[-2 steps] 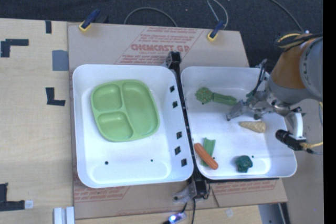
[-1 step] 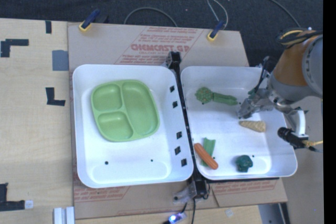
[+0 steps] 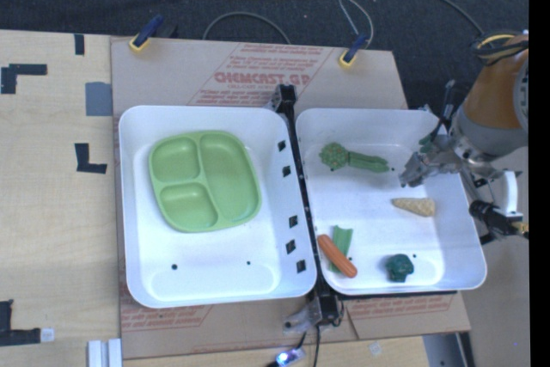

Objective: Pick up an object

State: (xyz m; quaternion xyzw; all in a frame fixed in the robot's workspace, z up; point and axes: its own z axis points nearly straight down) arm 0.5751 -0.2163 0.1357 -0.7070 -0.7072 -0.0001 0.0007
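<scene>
The right bin (image 3: 375, 125) holds a green broccoli stalk (image 3: 351, 158) near its back, a tan cone-shaped piece (image 3: 414, 205) at its right, an orange carrot with a green top (image 3: 337, 252) at its front left and a dark green lump (image 3: 399, 267) at its front. My gripper (image 3: 414, 171) hangs over the bin's right side, just above and beyond the tan piece and to the right of the broccoli's stem end. Nothing is visible between its tips.
The left bin (image 3: 146, 271) holds a light green divided plate (image 3: 204, 180). A black hinge strip (image 3: 296, 202) runs between the bins. Cables and two yellow-blue clamps (image 3: 146, 32) lie at the back of the bench.
</scene>
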